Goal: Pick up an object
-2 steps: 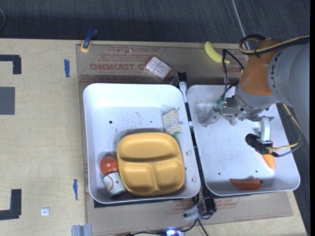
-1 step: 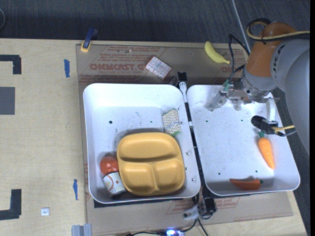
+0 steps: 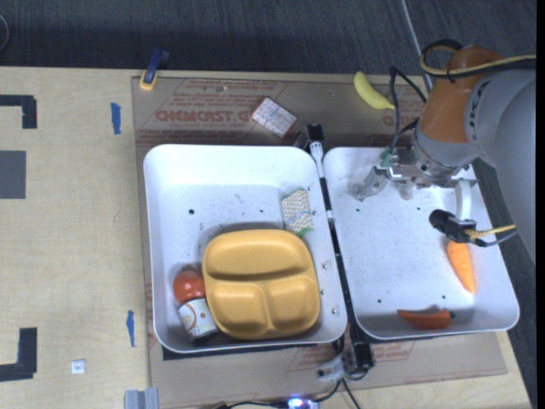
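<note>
My gripper (image 3: 387,184) hangs over the far left part of the right bin (image 3: 375,313), open, with nothing between its fingers (image 3: 367,184). An orange carrot (image 3: 461,264) lies by that bin's right wall. A red chili pepper (image 3: 424,317) rests along its near wall. In the left bin (image 3: 170,177) a yellow divided tray (image 3: 260,281) fills the near half. A red-orange ball (image 3: 188,285) and a small can (image 3: 196,317) sit against its left side. A small patterned packet (image 3: 297,210) lies near the left bin's right wall.
A yellow banana (image 3: 372,91) and a small checkered card (image 3: 273,116) lie on the board behind the bins. A black plug with a yellow cable (image 3: 451,225) hangs from the arm above the carrot. A blue clip (image 3: 153,67) sits at the board's far left corner.
</note>
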You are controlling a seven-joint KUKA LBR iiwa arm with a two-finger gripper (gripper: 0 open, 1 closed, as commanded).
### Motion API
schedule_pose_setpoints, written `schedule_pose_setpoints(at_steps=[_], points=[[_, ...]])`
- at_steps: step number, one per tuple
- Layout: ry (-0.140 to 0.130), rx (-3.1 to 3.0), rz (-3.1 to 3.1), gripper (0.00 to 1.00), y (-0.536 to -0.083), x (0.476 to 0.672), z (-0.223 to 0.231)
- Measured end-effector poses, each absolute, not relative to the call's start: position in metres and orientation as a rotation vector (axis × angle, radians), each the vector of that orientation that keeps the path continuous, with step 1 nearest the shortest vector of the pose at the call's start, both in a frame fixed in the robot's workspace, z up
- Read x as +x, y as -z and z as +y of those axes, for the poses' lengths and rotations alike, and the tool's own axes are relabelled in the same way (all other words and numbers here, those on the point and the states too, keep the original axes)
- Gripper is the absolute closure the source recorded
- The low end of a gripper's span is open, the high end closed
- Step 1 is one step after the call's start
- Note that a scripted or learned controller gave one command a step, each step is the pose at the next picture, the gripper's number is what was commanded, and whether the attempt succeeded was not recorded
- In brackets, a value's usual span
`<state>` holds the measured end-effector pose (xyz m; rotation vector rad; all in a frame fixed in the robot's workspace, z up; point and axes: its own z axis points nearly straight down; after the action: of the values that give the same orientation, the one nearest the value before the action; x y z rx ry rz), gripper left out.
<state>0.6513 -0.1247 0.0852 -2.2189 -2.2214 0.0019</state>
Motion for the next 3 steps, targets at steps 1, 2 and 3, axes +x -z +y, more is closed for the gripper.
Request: schedule_pose_setpoints(at_steps=[1, 2, 3], points=[[-0.001, -2.22, -2.226, 1.0, -0.096, 0.652, -0.125], [0.0, -2.22, -2.221, 1.0, -0.185, 0.563, -0.087], [0.0, -2.218, -2.221, 1.0, -0.218, 0.516, -0.057]])
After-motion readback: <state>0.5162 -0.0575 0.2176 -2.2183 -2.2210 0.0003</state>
